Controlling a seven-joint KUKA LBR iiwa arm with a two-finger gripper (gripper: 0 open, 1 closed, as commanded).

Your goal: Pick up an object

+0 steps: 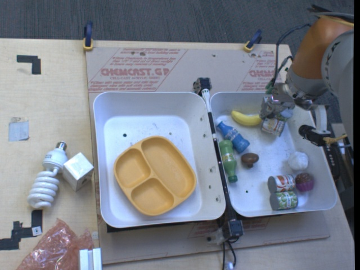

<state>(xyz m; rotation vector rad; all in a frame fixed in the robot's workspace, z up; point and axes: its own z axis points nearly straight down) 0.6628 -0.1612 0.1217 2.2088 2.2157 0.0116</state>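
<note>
Nearest the lens, at the bottom edge: crinkled pink wrapping (56,243) on the bench (50,111), beside a small white block (90,259)

Then, largest first:

- Left white bin (104,108), holding a yellow divided plate (154,175), laid flat
- Right white bin (332,198), butted against the left one, likely so things can pass between them
- Grey arm (323,44) with orange band, reaching in from the right over the right bin's far corner
- Pincer (274,116) pointing down into that corner, closed around a small pale clear-looking object (273,126); object seen between the tips, though too small to name
- White spiral bulb (44,181) and white cube (77,170) lying outside the bins on the bench, well away from the work
- Green bottle (228,160) and blue bottle (232,136) lying against the right bin's left wall
- Banana (246,117) just left of the pincer
- Two small cans (282,191) near the front wall, a purple ball (304,181) beside them, a white ball (298,161) above
- Brown nut-like lump (250,160) mid-bin

Loose scatter suggests random dropping for grasp trials. Grasp apparently made; lift not yet evident
</note>
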